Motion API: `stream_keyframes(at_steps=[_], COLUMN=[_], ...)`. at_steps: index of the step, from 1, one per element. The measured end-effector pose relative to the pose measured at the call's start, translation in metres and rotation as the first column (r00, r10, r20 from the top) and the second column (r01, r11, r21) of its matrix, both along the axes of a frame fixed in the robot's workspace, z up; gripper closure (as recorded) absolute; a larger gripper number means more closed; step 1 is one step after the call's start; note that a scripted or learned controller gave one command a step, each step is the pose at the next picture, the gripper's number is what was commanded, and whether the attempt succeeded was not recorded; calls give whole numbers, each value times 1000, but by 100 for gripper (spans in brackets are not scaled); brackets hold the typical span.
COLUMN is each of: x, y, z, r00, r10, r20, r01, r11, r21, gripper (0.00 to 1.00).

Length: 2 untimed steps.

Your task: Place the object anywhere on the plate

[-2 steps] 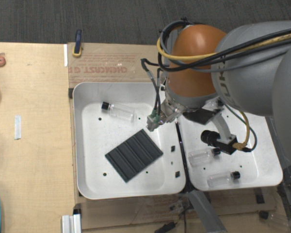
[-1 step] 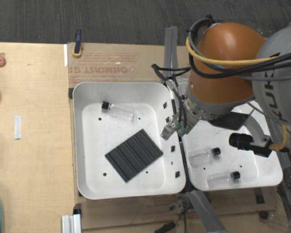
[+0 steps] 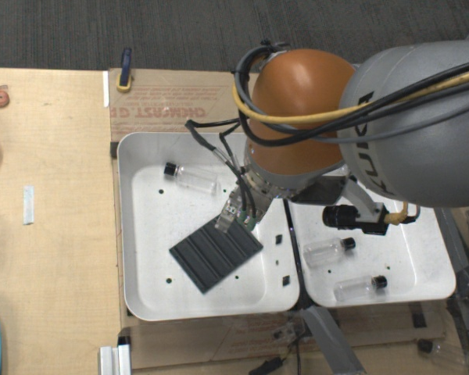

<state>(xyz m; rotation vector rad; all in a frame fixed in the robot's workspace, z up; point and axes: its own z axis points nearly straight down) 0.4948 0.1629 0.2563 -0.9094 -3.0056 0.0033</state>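
Observation:
A dark ridged rectangular plate (image 3: 216, 255) lies tilted in the left bin (image 3: 141, 287). My gripper (image 3: 236, 214) hangs just over the plate's upper right edge, below the orange wrist band. The arm's bulk hides much of it from above. A clear vial with a black cap (image 3: 189, 176) lies on the left bin's floor, up and to the left of the gripper and apart from the plate.
In the right bin (image 3: 438, 280) lie two more clear vials with black caps (image 3: 329, 250) (image 3: 360, 286). The big grey arm covers the upper part of that bin. A cardboard sheet (image 3: 172, 100) lies behind the bins, and a wooden table (image 3: 47, 209) is at the left.

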Motion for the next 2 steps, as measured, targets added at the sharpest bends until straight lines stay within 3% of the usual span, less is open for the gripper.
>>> stream_keyframes(at_steps=[1,2], x=[33,-14], y=[-25,-69], z=[7,61], r00=[995,975], r10=[104,222], r20=[3,4], r01=[-104,-222], r11=[995,975], r21=[0,0], gripper=[100,100])
